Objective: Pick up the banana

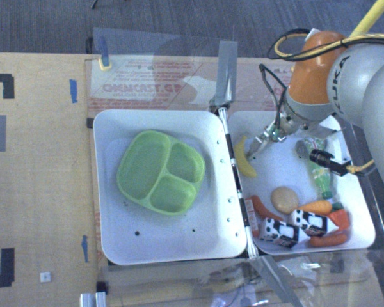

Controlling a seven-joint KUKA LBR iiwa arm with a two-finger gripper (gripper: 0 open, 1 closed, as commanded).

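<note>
Lying in the right bin [365, 232], banana [244, 160] touches its left wall.

- The arm [365, 85] is bulky, rounded, pale grey, with dark lettering on its shell.
- An orange band [315, 69] caps its wrist.
- Yellow and black cables [294, 40] loop around.
- The gripper [261, 142] is slim grey metal.

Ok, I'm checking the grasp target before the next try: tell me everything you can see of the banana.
The banana is small, yellow and smooth, likely a plastic toy, and looks whole. It lies flat in the right bin, curved, hard against the bin's left wall near the far end, running roughly along that wall. The gripper is at its upper right, fingertips close to the far end; whether they touch it I cannot tell. It is not between the fingers. The other toys lie apart from it, nearer the camera.
</note>
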